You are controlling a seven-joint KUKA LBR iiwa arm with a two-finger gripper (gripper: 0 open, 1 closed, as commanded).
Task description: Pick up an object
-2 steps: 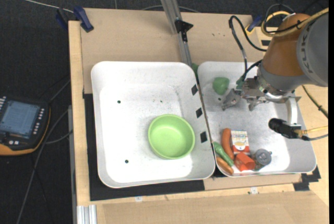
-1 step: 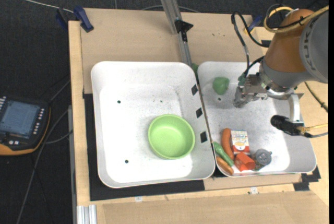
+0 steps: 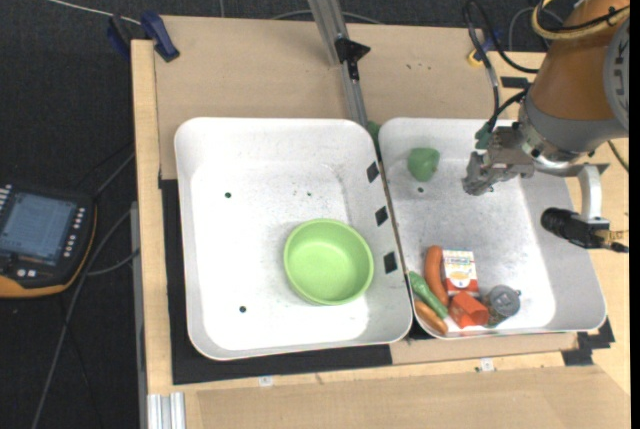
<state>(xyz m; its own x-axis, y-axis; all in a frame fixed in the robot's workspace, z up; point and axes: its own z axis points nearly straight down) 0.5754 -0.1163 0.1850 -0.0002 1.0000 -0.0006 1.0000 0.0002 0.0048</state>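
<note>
Carrots (image 3: 430, 289), green bowl (image 3: 328, 261), claw (image 3: 483, 174) above right bin (image 3: 560, 247)

A bulky grey arm (image 3: 575, 107) wears a glossy orange band (image 3: 585, 42), with black cables looping beside its grey metal gripper (image 3: 488, 172).

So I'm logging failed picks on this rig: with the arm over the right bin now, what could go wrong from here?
1. The end effector is above bare bin floor, between the small green object and the pile, so closing here would probably grab nothing.
2. The carrots, small carton and grey piece are crowded into the right bin's near corner; a grasp there may hit the wall or neighbours.
</note>
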